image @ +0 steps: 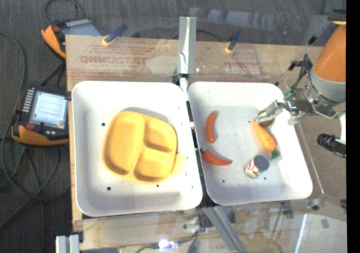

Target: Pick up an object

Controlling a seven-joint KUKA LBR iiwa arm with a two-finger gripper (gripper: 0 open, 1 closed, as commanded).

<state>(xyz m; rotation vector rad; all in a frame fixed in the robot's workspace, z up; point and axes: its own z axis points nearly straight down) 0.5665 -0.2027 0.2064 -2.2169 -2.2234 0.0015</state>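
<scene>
there, orange carrot (pixel 265 137) just below the hand (pixel 269 116), its grip state unclear

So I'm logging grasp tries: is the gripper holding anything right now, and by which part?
Cannot be told. The gripper sits right at the upper end of the orange carrot in the right bin, but no hold is visible.

Tabletop (pixel 135 58) of brown board carrying two shallow white bins side by side; left bin (pixel 90 190) and right bin (pixel 292 187) meeting at a central divider; upright metal post (pixel 186 44) behind the join; two small clamps, one (pixel 113 35) at the back left, one (pixel 233 41) at the back right; handheld pendant with lit screen (pixel 44 112) lying on the grey carpet to the left; black cables (pixel 17 150) trailing across the floor.
</scene>
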